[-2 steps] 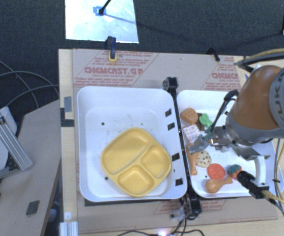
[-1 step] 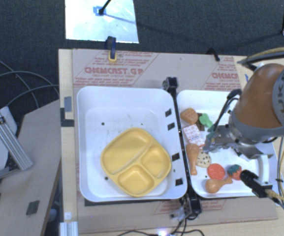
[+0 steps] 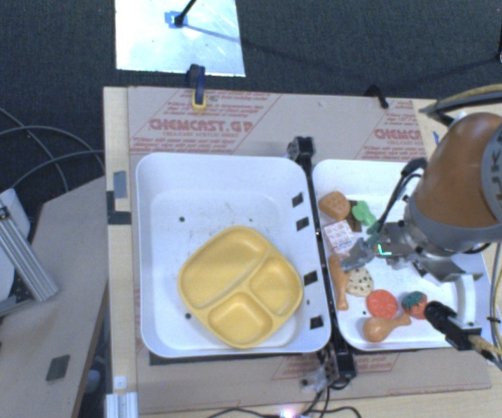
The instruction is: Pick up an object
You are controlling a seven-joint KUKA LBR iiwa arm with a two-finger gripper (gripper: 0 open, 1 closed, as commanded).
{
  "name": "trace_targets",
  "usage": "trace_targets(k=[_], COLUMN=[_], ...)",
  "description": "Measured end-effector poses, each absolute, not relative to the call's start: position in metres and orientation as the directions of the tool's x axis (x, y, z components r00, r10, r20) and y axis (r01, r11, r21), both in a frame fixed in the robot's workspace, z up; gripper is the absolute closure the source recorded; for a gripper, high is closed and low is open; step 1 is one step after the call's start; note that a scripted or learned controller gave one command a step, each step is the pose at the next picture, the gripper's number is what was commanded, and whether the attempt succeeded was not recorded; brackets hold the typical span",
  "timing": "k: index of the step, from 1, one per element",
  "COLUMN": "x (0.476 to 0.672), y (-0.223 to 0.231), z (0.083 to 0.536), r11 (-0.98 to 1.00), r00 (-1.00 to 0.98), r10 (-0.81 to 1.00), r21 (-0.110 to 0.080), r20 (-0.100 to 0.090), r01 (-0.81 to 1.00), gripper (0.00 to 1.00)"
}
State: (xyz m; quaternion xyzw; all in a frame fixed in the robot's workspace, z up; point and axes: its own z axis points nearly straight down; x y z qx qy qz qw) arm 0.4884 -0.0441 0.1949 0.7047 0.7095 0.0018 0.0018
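A dark carpeted floor (image 3: pixel 42 50) is seen around the bench (image 3: pixel 116 146). A pale reflective sheet (image 3: pixel 179 24) is laid on it at the top. Black cables (image 3: pixel 24 155) and an aluminium frame rail (image 3: pixel 11 238) are seen at left.

Right bin (image 3: pixel 355 174), toy food, 6 pieces seen:
- brown lump (image 3: pixel 334 205), upper left
- green piece (image 3: pixel 361 212), touching the lump
- spotted cookie (image 3: pixel 358 280), centre
- red tomato (image 3: pixel 382 303), just below the cookie
- tan drumstick (image 3: pixel 386 326), near front wall
- orange strip (image 3: pixel 338 284), along left wall
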Motion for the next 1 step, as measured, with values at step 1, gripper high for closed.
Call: trace_targets(k=[1], x=[0.4872], y=[-0.0076], z=[0.1838], r11=[0.007], r00=[-0.007], r10=[1.000], r21=[0.001], r20=[0.002], r01=[1.000], gripper=[0.00])
